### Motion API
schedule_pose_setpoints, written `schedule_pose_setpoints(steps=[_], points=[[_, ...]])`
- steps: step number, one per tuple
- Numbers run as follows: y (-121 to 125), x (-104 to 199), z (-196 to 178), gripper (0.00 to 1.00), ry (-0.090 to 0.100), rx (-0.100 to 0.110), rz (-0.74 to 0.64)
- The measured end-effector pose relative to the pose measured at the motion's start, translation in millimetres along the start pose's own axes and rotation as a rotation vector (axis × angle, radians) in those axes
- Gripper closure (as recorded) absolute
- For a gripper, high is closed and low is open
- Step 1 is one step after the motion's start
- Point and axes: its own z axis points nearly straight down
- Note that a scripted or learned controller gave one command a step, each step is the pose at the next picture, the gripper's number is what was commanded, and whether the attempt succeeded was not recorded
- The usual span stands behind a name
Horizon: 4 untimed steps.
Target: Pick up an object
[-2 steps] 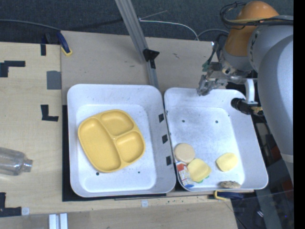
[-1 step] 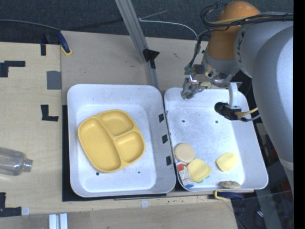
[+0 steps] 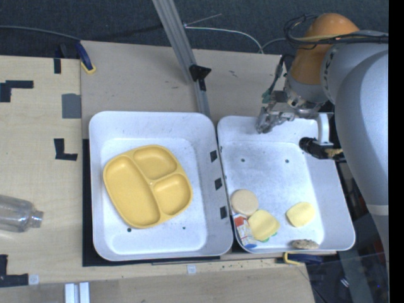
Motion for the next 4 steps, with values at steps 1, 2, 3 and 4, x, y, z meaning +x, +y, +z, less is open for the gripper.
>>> schedule_pose_setpoints(steps=[1, 2, 3, 4], points=[[-26.0, 55.1, -55.7, 1.00, 0.006, -0.008, -0.009], [-0.8, 16.9, 13.7, 1.00, 0.002, 0.003, -0.002], [-29.0, 101.6, -56.7, 1.00, 0.007, -0.009, -0.013], [-59.8, 142.5, -52.0, 1.00, 0.005, 0.000, -0.008]])
